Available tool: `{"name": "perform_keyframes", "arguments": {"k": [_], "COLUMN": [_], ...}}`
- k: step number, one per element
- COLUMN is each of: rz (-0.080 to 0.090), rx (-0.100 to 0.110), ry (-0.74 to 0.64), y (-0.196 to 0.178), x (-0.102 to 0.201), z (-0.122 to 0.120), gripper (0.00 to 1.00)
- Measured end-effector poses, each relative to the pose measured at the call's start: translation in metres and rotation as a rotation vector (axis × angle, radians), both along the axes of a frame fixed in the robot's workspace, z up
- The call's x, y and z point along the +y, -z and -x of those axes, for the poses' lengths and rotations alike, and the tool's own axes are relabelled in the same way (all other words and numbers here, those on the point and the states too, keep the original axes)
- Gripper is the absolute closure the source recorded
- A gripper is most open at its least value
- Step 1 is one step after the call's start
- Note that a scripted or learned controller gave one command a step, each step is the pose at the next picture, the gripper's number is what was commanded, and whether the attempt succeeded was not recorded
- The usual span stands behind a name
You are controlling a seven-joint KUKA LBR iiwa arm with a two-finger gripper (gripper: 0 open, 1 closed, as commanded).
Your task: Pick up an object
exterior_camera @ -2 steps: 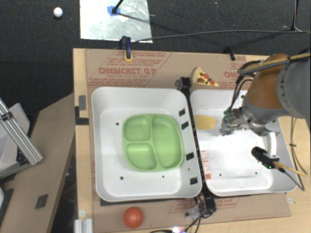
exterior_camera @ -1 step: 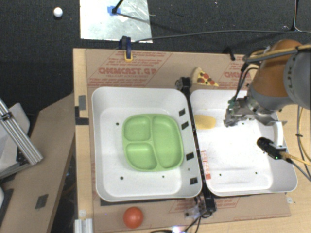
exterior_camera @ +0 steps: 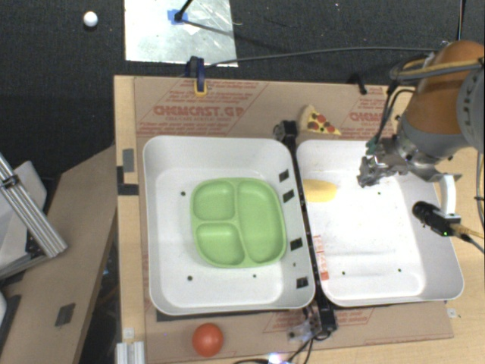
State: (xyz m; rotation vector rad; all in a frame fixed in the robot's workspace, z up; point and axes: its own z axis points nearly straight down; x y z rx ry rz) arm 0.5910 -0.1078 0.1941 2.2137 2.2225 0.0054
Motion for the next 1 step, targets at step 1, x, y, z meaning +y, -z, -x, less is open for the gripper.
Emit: {"name": "perform_keyframes", "arguments": {"k": [1], "rz": [0.000], "rx": [-0.002], "ry": [-0.001], "y": [-0.0542], "x": [-0.0002], "z": [-0.0016], "gripper": [1.00]}}
